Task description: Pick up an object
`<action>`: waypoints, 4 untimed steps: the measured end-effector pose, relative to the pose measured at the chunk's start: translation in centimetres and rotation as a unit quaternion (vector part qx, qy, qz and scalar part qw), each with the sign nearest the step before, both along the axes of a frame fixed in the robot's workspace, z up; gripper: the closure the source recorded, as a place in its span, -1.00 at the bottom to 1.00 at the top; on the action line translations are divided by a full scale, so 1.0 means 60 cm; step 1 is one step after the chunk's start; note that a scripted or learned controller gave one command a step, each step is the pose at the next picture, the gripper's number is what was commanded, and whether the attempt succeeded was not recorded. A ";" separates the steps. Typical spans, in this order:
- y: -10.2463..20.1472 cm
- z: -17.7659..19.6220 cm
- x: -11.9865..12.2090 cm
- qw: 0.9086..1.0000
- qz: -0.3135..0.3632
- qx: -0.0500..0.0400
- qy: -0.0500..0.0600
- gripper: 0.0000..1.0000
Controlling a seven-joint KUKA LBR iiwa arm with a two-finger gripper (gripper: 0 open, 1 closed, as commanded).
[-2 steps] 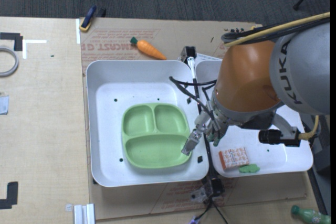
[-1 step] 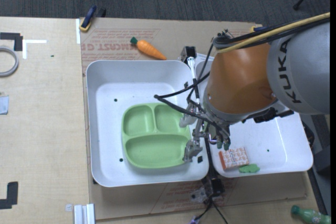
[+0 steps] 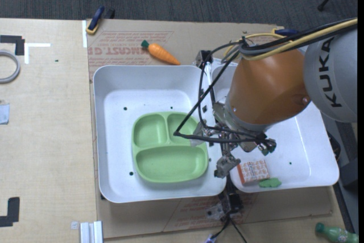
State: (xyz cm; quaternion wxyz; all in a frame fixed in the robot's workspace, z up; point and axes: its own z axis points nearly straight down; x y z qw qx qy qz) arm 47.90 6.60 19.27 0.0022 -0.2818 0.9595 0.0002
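A green divided plate (image 3: 168, 148) lies in the left white bin (image 3: 114, 99). In the right bin (image 3: 318, 145), near its front edge, sits a small white and red box (image 3: 253, 171) with a little green piece (image 3: 269, 182) just beside it. My gripper (image 3: 226, 165) hangs low over the wall between the two bins, just left of the box and right of the plate. The orange band of the arm (image 3: 267, 85) covers much of the right bin. Nothing shows between the fingers.
A toy carrot (image 3: 161, 52) lies on the cardboard behind the left bin. A blue clip (image 3: 95, 19) rests at the bench's far edge, and a tape roll (image 3: 7, 65) at far left. A green bottle (image 3: 336, 232) lies at the front right. Cables loop across the bins' divider.
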 end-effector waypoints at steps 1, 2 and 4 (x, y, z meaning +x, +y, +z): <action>-0.012 0.103 0.031 0.980 0.199 0.000 -0.001 -1.00; -0.068 0.000 -0.001 0.955 0.298 -0.001 0.001 -1.00; -0.121 -0.001 -0.001 0.651 0.759 -0.002 -0.001 -1.00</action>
